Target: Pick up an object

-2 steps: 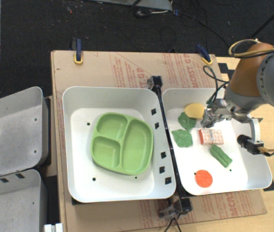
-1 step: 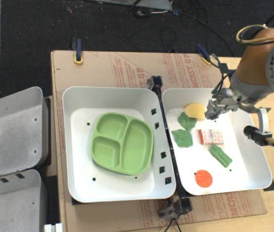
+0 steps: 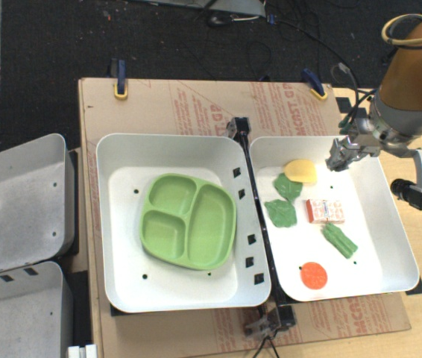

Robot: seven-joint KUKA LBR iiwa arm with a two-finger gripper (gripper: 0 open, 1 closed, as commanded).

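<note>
Watch for a glancing miss — the yellow piece [image 3: 300, 171] near the right bin's [image 3: 390, 222] far edge touches a green leaf [image 3: 288, 186], so a descent could nudge both — your gripper [image 3: 339, 158] hovers just beside it, arm reaching over the bin's far right corner, though I can't tell its state.

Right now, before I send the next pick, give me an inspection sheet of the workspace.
Surface: cardboard-covered bench bearing left bin and right bin side by side.
Job's things: in the right bin, yellow piece, two green leafy pieces, small red-and-white box, green ridged piece, orange disc.
Clutter: green divided plate in the left bin.
Grippers: gripper over the right bin's upper right, beside the yellow piece.
Cables: on the dark floor behind the bench.
Surroundings: clamps at the back edge; spare white bins left.
</note>
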